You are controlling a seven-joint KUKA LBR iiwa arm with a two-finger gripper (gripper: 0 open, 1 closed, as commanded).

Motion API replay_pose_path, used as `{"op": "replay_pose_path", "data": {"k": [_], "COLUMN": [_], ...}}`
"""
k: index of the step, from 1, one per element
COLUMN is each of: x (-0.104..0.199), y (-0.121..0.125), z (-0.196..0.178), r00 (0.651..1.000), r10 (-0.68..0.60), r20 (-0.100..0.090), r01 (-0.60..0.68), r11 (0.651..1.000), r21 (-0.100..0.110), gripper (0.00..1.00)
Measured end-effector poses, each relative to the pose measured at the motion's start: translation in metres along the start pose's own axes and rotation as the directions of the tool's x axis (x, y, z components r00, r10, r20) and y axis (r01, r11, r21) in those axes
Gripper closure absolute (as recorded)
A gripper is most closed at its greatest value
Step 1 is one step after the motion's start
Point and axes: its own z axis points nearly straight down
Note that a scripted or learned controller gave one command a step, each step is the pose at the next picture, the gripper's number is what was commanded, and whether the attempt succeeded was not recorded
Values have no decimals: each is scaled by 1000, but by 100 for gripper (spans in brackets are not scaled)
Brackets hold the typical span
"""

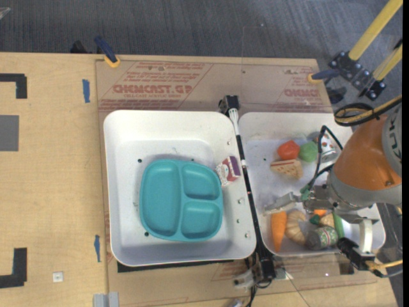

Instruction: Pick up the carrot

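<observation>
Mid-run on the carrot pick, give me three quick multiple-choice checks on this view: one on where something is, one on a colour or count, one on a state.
1. Where does the carrot lie?
A. In the right bin, near its front edge
B. On the teal tray
C. On the bench outside both bins

2. How many compartments does the teal tray have?
A. One
B. Three
C. Six

3. How does the carrot rest?
A. Lifted clear of the bin
B. Lying on the floor of the right bin
C. Standing upright in a cup

Answers: 1 A, it sits in the right bin's near-left part; 2 B, ridges divide it into three wells; 3 B, it lies flat beside the other food items.
</observation>
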Motion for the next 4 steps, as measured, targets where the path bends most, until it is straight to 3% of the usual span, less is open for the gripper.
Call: {"op": "replay_pose_path", "data": {"k": [1,2,3,4], "x": [-6,75,71,34], "y": [5,1,-2,27], "z": [-13,-123,-119,-58], "r00": [1000,995,995,941], "r10": [6,-103,-96,-338], "r20": [14,1,4,1], "r01": [-6,103,96,338], "r11": [1000,995,995,940], "r21": [-17,-18,-7,-45], "gripper": [100,100,0,0]}}
